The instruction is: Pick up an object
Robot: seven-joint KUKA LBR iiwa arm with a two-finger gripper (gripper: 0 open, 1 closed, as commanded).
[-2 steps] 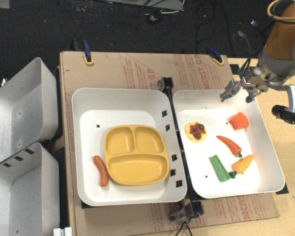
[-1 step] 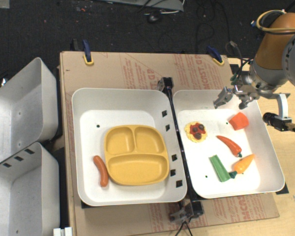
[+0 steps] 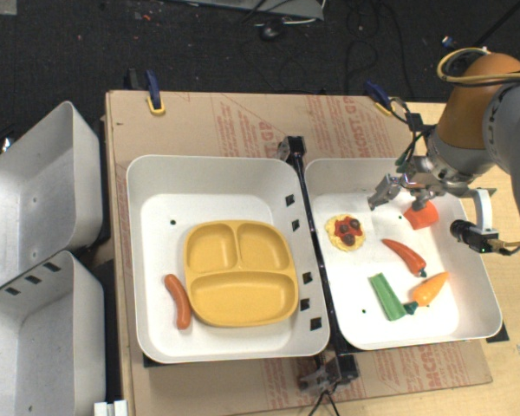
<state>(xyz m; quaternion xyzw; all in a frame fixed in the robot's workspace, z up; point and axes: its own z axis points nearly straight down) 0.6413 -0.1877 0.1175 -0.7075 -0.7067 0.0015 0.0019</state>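
The hand (image 3: 413, 189) hovers over the right bin (image 3: 477, 319), just above a small orange-red block (image 3: 421, 216); I cannot tell how far it is open, or whether it grips anything. Below the hand lie a red chilli (image 3: 405, 255), an orange pepper (image 3: 428, 289) and a green stick (image 3: 386, 296); a little pizza (image 3: 345, 231) sits toward the left bin.

We see 1 grey arm (image 3: 494, 120) reaching in from the right, its orange band (image 3: 468, 102) sitting just above the wrist. Below the wrist, the gripper (image 3: 403, 193) hangs with its 2 fingers spread apart, pointing down-left.
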